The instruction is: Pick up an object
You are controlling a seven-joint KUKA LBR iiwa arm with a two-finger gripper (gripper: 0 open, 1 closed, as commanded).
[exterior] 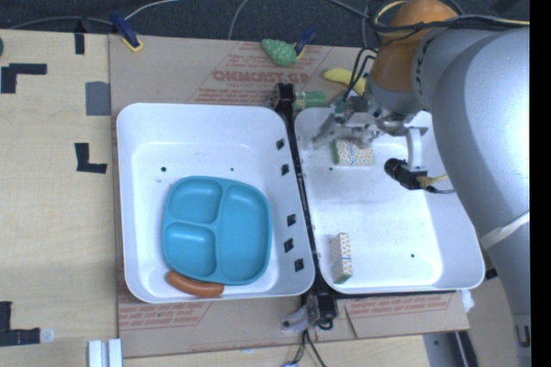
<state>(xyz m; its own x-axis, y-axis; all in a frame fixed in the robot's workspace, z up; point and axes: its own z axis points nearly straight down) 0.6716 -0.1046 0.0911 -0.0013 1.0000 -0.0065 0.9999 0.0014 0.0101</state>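
Note:
My gripper (349,133) hangs over the far part of the right bin (430,270), close to its back wall. It is open, and nothing sits between its fingers. A small pale patterned block (355,153) lies on the bin floor just in front of and below the fingertips. A second patterned block with a green end (341,256) lies near the front left corner of the same bin. In the left bin (142,141) rests a blue divided plate (217,229), and an orange sausage (195,284) lies against the plate's front edge.
The arm's grey body (482,124) covers the right bin's right side. Behind the bins on the cardboard lie a green object (280,52) and a yellow one (343,77). A black divider with clips (296,184) runs between the bins. A black cable plug (405,173) hangs beside the gripper.

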